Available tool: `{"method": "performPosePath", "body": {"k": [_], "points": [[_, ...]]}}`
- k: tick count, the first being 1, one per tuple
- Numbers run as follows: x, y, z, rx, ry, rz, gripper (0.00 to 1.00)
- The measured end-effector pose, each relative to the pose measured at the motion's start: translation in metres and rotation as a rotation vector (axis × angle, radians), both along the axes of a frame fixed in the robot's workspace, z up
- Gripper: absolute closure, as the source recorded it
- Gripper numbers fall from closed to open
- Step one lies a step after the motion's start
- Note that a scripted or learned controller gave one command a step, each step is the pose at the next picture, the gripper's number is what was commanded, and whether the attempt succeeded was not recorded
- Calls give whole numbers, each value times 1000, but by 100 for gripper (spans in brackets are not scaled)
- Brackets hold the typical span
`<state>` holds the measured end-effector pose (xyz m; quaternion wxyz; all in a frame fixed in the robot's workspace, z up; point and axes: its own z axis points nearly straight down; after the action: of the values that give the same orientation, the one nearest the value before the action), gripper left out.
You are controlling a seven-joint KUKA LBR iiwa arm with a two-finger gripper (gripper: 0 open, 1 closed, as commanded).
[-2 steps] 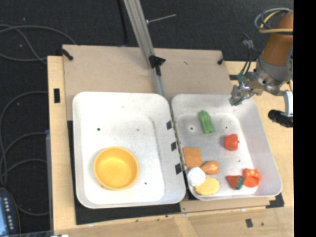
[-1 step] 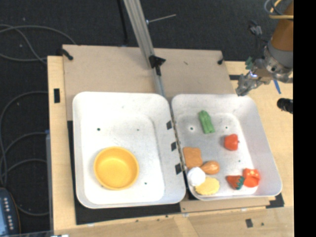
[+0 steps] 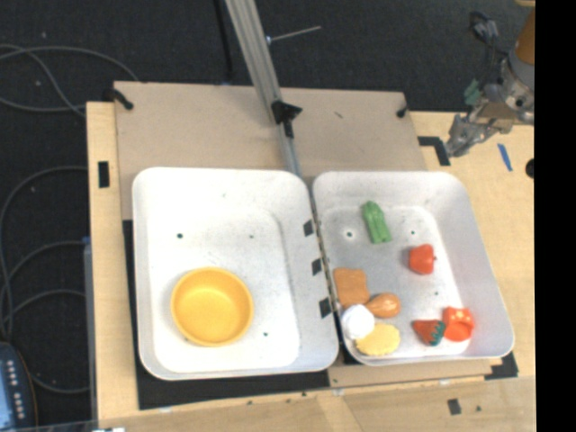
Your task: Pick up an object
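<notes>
**Two bins on a tabletop, with the arm's hand parked off to the far right**

The tabletop (image 3: 216,124) carries two shallow white bins set edge to edge. The left bin (image 3: 225,205) holds a single yellow bowl (image 3: 212,306), upright, near its front left corner. The right bin (image 3: 450,201) holds the loose objects. A green piece (image 3: 376,222) lies toward the back, near the middle. A red piece (image 3: 421,259) sits to its right and further forward, apart from it. Along the left wall lies an orange-brown block (image 3: 351,287); just in front of it, a small orange oval (image 3: 384,305), a white ball (image 3: 357,321) and a yellow disc (image 3: 379,339) are bunched close together at the front left corner. At the front right corner a red tomato-like piece (image 3: 459,323) sits just beside a red wedge with a green end (image 3: 429,332). The hand (image 3: 470,133) hangs above the tabletop beyond the back right corner of the right bin, well apart from every object. It is too small and blurred to tell whether it is apart or together; nothing can be seen clamped in it. A slanted metal rail (image 3: 256,52) rises behind the bins.
</notes>
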<state>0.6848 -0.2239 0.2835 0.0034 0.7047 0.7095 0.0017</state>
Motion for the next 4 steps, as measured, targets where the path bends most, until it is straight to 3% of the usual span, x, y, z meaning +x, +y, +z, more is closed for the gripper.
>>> {"method": "performPosePath", "body": {"k": [4], "points": [[-53,205,-6,2,7,-4,100]]}}
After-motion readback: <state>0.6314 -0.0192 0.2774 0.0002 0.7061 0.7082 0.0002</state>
